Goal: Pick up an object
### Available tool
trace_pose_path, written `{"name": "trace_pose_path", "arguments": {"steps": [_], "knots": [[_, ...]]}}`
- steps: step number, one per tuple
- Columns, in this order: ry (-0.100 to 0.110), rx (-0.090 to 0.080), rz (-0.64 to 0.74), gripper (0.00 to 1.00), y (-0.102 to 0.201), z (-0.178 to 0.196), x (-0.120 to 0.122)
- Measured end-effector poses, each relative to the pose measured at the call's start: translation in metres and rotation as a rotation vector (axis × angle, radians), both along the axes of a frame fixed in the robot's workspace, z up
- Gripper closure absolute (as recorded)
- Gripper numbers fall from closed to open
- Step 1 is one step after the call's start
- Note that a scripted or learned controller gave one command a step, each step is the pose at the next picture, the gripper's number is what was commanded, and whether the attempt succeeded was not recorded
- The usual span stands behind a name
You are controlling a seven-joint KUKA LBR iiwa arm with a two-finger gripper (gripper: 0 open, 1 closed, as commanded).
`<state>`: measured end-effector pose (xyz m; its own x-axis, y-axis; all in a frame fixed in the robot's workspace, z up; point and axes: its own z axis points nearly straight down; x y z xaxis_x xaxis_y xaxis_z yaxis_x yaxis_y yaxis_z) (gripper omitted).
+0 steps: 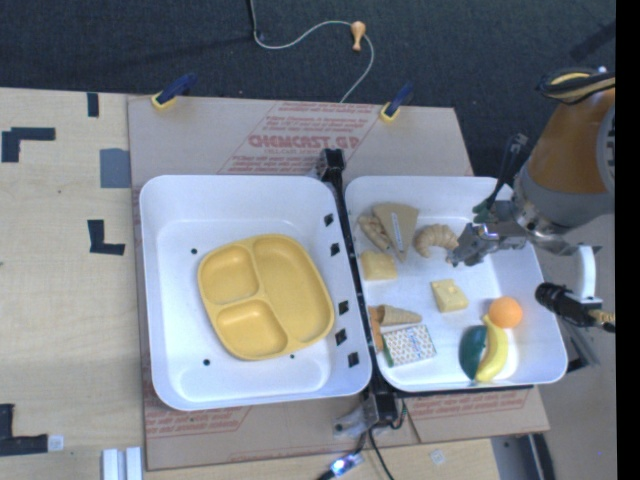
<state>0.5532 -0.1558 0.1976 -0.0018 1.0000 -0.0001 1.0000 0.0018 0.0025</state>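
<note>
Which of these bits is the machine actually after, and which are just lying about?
Job: the small food toys in the right white bin: tan croissant, yellow cheese wedge, orange ball, yellow banana; the claw.

Lying about: yellow divided plastic tray, left white bin, cardboard sheet.

You have little free room in the right bin (pixel 520 190): the croissant (pixel 435 237) sits just beside the hand (pixel 468 250), with the cheese wedge (pixel 449 295), orange (pixel 506 313) and banana (pixel 494 353) crowding its near right corner. In the left bin (pixel 160 268), the yellow divided plate (pixel 265 295) takes the middle; bare floor rings it along every wall.
</note>
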Motion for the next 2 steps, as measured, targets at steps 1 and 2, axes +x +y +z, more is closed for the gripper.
{"name": "trace_pose_path", "arguments": {"steps": [1, 2], "knots": [[0.001, 0.0, 0.0, 1.0, 0.001, 0.028, 0.001], [0.003, 0.001, 0.005, 1.0, 0.056, 0.026, 0.028]]}}
